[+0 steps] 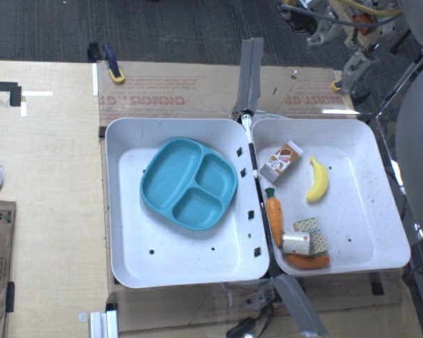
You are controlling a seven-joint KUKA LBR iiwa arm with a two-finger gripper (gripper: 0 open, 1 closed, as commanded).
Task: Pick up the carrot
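Two white bins sit on the tabletop. I cannot tell the claw's (352,65) state, up at the far right. Well below it, the carrot (274,220) lies along the right bin's (381,210) left wall.

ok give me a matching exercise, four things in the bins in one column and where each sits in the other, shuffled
Things:
1. plate
2. carrot
3. banana
4. carton

Places:
A. right bin, against its left wall, leafy end toward the far side
B. middle of the left bin
C. right bin, far left part, beyond the carrot
D. right bin, near its middle, right of the carton

Pairs: 1-B, 2-A, 3-D, 4-C
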